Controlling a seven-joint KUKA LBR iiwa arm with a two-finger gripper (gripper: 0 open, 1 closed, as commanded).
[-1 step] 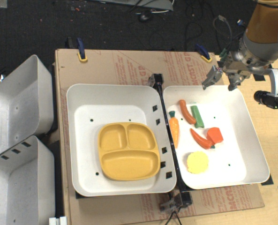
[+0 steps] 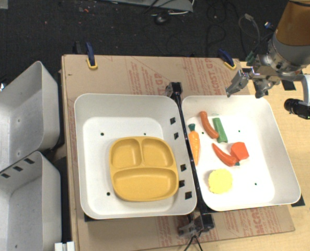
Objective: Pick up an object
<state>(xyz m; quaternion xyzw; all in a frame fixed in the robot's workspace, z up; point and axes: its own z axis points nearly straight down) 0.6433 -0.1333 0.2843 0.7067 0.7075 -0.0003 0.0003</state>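
Candidates all sit in the right bin point(image 2: 280, 156): orange carrot point(image 2: 195, 144) along the left wall, red sausage point(image 2: 208, 125) with a green stick point(image 2: 220, 130) just beside it, red pepper point(image 2: 224, 155) touching an orange-red block point(image 2: 240, 150), yellow disc point(image 2: 220, 181) nearer the front. They look like toy food: probably light, rigid plastic, smooth, so likely to slip rather than break.

Best bet, I think, is the sausage: long and narrow, so pinch across its short axis at the middle. But the green stick crowds one side, so a finger could catch it. The carrot hugs the wall, leaving little room for a finger. The disc lies flat and low, hard to get under.

My gripper point(image 2: 247, 86) hovers above the bin's back edge, behind the toys and well apart from them. My fingers point(image 2: 237, 85) are spread, with nothing between them. Wrist points down, arm coming in from the right.

Left bin point(image 2: 92, 156) holds a yellow divided tray point(image 2: 142, 168).
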